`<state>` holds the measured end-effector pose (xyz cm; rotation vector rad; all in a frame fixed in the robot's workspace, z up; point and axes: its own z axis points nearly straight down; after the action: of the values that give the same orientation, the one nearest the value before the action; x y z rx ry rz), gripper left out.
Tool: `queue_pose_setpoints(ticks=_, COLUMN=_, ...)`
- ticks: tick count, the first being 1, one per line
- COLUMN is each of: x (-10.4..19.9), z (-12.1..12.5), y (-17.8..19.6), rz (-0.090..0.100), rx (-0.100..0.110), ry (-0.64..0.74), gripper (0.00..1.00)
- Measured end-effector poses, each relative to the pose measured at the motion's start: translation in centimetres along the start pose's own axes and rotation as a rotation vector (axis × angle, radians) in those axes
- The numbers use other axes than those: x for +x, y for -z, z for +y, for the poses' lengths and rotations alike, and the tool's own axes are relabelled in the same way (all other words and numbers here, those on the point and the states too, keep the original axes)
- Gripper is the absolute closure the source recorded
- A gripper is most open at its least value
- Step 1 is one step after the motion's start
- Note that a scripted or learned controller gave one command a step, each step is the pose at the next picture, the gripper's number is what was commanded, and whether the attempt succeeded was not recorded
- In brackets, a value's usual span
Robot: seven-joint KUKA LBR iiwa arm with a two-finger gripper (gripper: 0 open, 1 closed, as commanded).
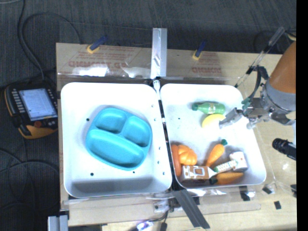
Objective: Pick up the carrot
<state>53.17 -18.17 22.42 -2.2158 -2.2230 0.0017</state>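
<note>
Carrot (216,153) first: it lies in the right bin (185,96), toward the near side, tilted, with its green top pointing to the far right. An orange pepper (184,154) sits just to its left. A small brown carton (194,173) lies near the front wall of that bin. A white and green pack (230,164) lies just right of the carrot, and a long orange thing (229,177) lies beside the pack on the near side. Farther back in the same bin there is a green thing (208,107) with a yellow thing (212,120) touching it on the near side.

Over the right edge of that bin hangs the gripper (237,116), above the far right part. It is well apart from the carrot. Its fingers (227,121) look spread, with nothing between them. The grey arm (285,83) with its orange band comes in from the right.

In the left bin (77,177) lies a blue tray (119,137) with three parts. Both bins sit side by side on the surface (231,64). A small screen box (31,106) lies on the floor to the left.
</note>
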Motion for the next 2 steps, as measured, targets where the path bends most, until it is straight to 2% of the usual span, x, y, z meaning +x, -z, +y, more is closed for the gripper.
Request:
queue_pose_setpoints(ticks=1, x=-4.1, z=5.2, y=8.4, rz=-0.003, rx=-0.003, ry=0.13, gripper=0.0)
queue_pose_setpoints(ticks=2, x=-4.1, z=-0.8, y=-0.1, rz=-0.001, rx=-0.001, ry=0.16, gripper=0.0)
